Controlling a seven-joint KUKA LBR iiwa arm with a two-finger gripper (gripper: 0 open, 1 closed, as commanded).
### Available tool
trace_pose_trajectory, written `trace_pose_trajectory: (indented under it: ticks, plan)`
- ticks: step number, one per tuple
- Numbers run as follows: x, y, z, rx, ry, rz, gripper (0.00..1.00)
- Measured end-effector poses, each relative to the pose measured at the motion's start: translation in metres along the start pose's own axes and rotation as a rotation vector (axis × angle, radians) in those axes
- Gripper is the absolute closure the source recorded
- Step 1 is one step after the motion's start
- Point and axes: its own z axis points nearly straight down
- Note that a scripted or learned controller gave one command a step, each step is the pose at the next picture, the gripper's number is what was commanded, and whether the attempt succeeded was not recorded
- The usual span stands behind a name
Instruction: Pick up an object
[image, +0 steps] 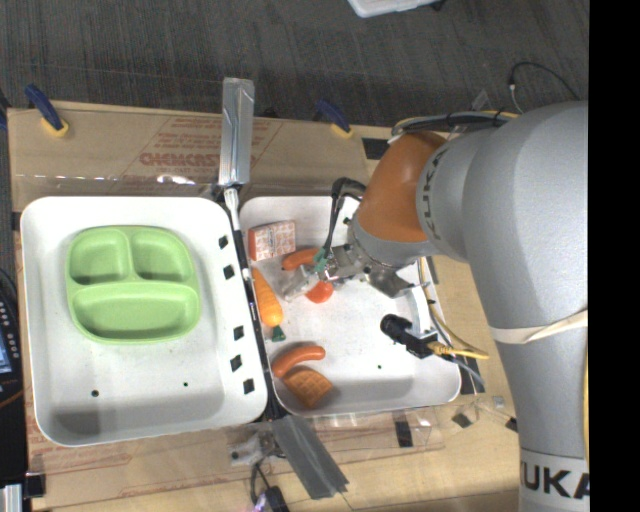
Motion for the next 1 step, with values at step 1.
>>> trace_pose_trajectory:
  ticks: [1]
  plan:
    - [-0.0013,-0.0002,-0.0071,0.003,0.0,-0.003,1.0]
